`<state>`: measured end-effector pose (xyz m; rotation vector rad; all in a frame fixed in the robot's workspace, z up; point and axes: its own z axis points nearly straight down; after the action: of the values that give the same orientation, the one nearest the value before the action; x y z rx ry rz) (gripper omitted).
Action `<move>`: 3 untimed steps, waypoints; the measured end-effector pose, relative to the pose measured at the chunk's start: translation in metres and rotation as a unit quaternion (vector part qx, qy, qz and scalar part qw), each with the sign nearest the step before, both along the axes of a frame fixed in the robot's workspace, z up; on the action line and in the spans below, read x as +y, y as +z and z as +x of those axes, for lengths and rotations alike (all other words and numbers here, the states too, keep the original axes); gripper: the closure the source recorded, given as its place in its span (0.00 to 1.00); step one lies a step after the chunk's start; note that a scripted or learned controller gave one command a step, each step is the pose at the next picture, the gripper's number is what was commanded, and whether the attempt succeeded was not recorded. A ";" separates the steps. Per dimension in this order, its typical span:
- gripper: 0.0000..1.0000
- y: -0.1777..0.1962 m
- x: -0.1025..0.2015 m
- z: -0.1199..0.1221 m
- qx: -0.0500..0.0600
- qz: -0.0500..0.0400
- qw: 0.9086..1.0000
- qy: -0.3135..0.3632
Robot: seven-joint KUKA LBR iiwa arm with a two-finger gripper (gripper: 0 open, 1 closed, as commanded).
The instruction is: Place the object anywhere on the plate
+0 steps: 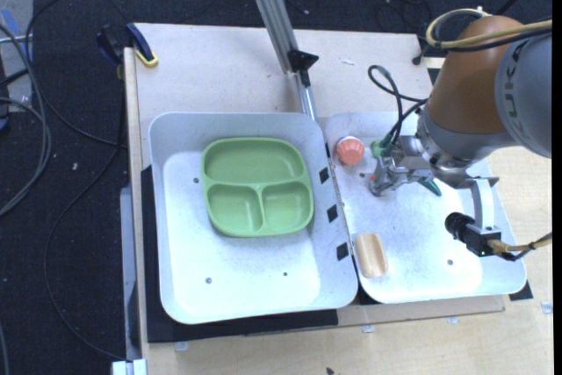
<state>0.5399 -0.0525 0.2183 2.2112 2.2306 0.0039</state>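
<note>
A green plate [258, 186] with three compartments lies in the left bin [176, 277]. In the right bin [439, 277], an orange-red ball-like object [350, 150] rests near the back left corner, and a tan oblong object [371, 254] lies by the bin's front left edge. My gripper [383, 180] hangs over the right bin, just right of the orange object and apart from it. Something green shows near the fingers; I cannot tell what it is.
A slanted metal pole [274, 4] runs from the top of the view down to the gap between the bins. Black cables [391, 97] loop behind the wrist. A yellow-tipped clamp [139, 48] sits at the bench's back left corner.
</note>
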 end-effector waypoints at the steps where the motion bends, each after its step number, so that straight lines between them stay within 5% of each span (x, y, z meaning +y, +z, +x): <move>1: 1.00 -0.007 0.056 0.010 0.001 0.000 1.000 0.000; 3: 1.00 -0.005 0.156 0.021 0.000 0.000 1.000 -0.001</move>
<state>0.5612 0.1035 0.2134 2.2132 2.2293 0.0024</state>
